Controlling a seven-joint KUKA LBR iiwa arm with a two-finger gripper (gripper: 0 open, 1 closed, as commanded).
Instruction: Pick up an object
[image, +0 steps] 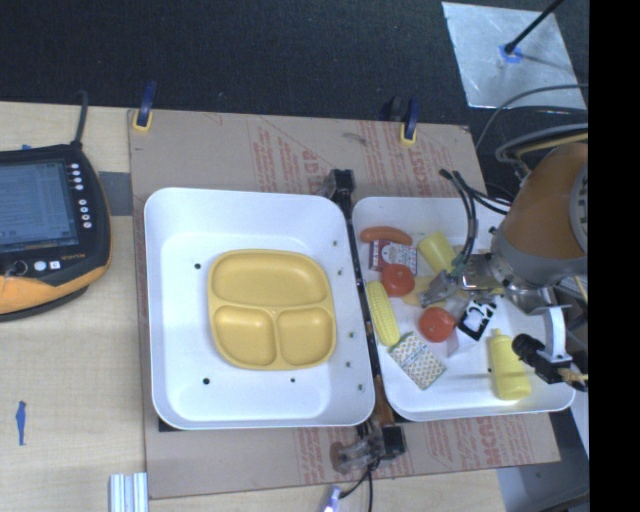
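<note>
Two white bins fill mid-frame: the left bin (170, 300) holds a yellow divided plate (272, 305), the right bin (440, 402) small toy foods. Corn cob (381, 311), at its left edge, looks light, rigid, ridged; grip mid-length. Gripper (447, 285) hovers center-right, jaw state unclear

My robotics lab bench, teach pendant (45, 225) at its edge, clamped cardboard sheet (300, 140), two white bins (170, 300), taped floor marker (512, 52).
</note>
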